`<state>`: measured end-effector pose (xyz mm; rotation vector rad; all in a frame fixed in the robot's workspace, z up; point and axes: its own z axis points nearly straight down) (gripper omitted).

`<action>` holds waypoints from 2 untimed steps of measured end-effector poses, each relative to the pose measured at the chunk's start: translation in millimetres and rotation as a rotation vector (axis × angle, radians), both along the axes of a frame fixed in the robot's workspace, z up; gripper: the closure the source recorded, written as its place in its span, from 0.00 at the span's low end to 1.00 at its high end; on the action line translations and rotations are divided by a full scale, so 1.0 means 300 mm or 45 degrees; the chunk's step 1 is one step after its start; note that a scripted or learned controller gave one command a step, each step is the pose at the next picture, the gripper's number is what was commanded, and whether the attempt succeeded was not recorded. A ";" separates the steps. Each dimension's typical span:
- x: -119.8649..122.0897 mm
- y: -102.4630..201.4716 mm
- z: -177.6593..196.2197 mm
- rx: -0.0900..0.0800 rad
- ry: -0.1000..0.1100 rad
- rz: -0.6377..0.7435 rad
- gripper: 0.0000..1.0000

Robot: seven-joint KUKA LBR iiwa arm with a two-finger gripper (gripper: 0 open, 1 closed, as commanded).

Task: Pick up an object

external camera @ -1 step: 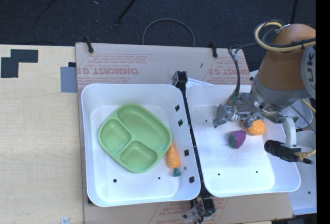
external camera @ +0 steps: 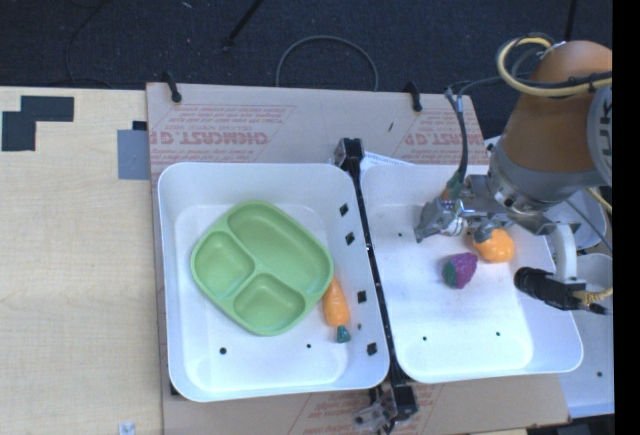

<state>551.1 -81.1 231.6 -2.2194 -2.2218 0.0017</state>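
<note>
My gripper [external camera: 441, 220] hangs over the upper middle of the right bin [external camera: 470, 353]. A small purple thing [external camera: 460, 270] lies on the bin floor just below and to the right of the gripper, apart from it. An orange round thing [external camera: 494, 246] sits beside the purple one, partly tucked under the wrist. The view does not show any object held in the gripper. In the left bin [external camera: 200, 363] an orange carrot-shaped toy [external camera: 335, 305] with a green tip lies near the right wall.
A green divided plate [external camera: 262, 266] takes up the middle of the left bin, touching the carrot toy's side. A black-edged divider [external camera: 362, 263] separates the two bins. Cardboard lies beneath both bins.
</note>
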 end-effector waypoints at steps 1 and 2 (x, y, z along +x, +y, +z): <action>-0.002 -0.022 -0.205 0.002 0.010 -0.002 0.00; -0.013 -0.003 -0.353 0.002 0.008 -0.001 0.00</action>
